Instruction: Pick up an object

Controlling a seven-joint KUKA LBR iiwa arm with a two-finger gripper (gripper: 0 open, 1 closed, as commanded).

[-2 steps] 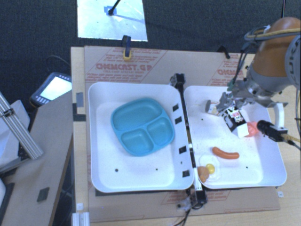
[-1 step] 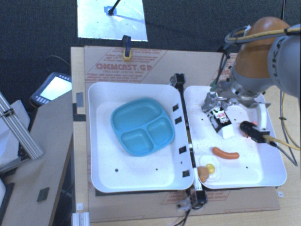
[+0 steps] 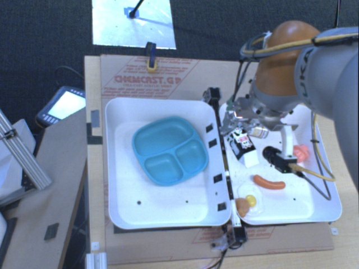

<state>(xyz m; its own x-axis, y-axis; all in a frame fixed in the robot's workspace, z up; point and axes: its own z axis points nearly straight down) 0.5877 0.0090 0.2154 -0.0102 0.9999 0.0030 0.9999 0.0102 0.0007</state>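
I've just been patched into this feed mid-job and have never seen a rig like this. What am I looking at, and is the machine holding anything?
You are seeing one fixed camera above a bench, looking down at a slant. The grey arm reaches in from the right. Its end effector hangs over the right bin. The left bin holds a blue divided plate. In the right bin lie a black-and-white carton just below the end effector, a sausage, a toy fried egg and a pink item. Whether anything is held cannot be told from this view.
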